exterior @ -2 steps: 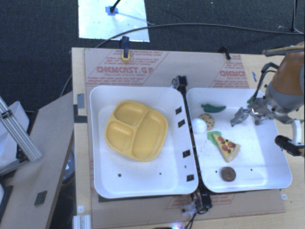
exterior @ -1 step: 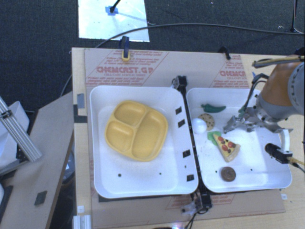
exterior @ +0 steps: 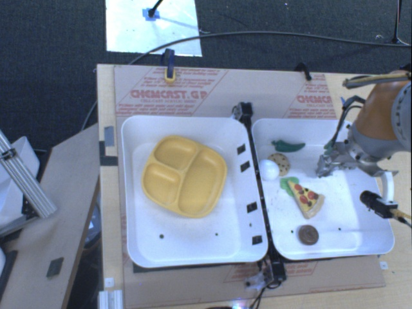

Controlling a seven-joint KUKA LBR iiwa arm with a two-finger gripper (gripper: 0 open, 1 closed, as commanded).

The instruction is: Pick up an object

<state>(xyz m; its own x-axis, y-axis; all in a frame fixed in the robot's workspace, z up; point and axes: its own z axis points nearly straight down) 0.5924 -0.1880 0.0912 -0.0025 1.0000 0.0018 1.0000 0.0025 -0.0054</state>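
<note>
The gripper hangs low in the right bin, grip state not discernible, nothing visibly held. The pizza slice, nearest candidate, lies just left and nearer. Pickup judged outstanding

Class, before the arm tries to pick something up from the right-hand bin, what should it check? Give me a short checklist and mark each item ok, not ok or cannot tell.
1. Pickable things lie in the right bin: pizza slice, white ball, cookie, green pepper, brown disc: ok.
2. Pincer is over the right bin: ok.
3. Pincer is directly above a target: not ok, it stands over bare floor right of the pizza slice.
4. Pincer already carries something: cannot tell.
5. Pizza slice lies apart from the brown disc: ok.
6. Yellow plate sits in the left bin, out of the way: ok.
</note>
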